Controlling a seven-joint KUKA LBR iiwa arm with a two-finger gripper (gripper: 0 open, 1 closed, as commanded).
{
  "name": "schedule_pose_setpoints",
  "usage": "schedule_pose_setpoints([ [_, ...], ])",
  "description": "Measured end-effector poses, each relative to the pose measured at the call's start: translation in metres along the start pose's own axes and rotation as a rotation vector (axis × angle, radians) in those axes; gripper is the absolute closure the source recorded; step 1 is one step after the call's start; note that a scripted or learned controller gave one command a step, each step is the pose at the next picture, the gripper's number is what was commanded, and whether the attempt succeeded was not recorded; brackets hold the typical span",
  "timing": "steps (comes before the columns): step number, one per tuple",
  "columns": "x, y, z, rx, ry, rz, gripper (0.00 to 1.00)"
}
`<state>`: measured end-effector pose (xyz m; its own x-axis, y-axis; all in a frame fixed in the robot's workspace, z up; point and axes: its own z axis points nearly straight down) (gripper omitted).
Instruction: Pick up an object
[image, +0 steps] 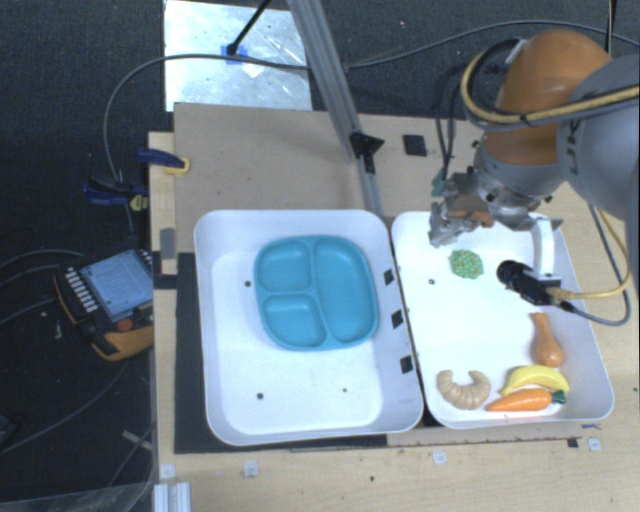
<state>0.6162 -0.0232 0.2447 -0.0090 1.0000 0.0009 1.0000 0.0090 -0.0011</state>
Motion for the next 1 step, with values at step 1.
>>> schedule_pose_setpoints([
  [1,0.0497,-0.0022,0.0145,-0.001,0.001,-0.001,1.00],
])
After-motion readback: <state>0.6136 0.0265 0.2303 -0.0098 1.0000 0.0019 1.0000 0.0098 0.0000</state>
